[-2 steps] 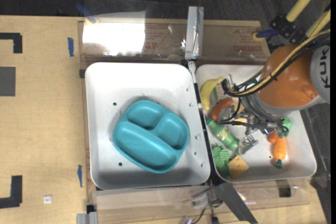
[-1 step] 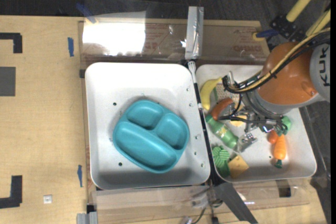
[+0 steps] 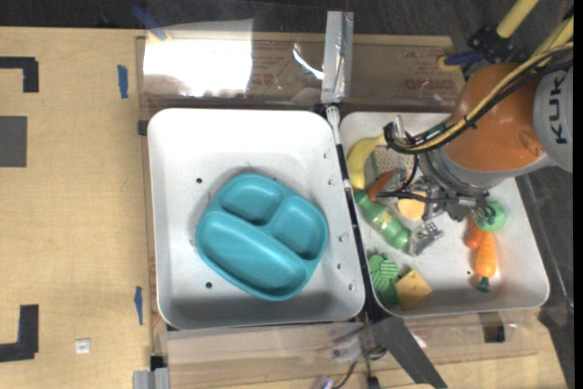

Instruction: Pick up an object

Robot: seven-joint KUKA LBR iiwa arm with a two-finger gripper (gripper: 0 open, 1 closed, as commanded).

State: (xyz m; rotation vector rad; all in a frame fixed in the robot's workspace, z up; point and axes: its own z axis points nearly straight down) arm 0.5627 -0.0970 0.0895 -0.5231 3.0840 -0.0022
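The left bin [image 3: 173, 150] holds one thing, a teal plate [image 3: 262, 234] with three compartments, lying a little toward five o'clock of the bin's middle. Above both bins, at twelve o'clock, a sheet of clear plastic [image 3: 237, 59] lies over cardboard [image 3: 401, 68], with a silver strip [image 3: 337, 57] running up from the seam between the bins.

The right bin [image 3: 524, 282] is crowded. The arm [image 3: 496, 127], orange above the wrist and trailing yellow and black cables [image 3: 428, 137], comes in from three o'clock and covers the bin's upper middle. The gripper [image 3: 428, 230] hangs low over the clutter near the bin's centre; whether it is parted, closed, or gripping something, I cannot tell, since the wrist and cables hide it.

Around it: a yellow banana [image 3: 362, 158] at about ten o'clock by the bin's left wall, a green bottle [image 3: 387, 226] lying slanted just at nine o'clock of the gripper, a green ridged toy [image 3: 383, 273] at seven o'clock, and a tan wedge [image 3: 414, 288] touching that toy. An orange carrot [image 3: 485, 258] with a green tip lies upright-lengthwise at four o'clock, with a small green piece [image 3: 492, 216] just above it. The carrot sits apart from the other things, near the bin's right side.
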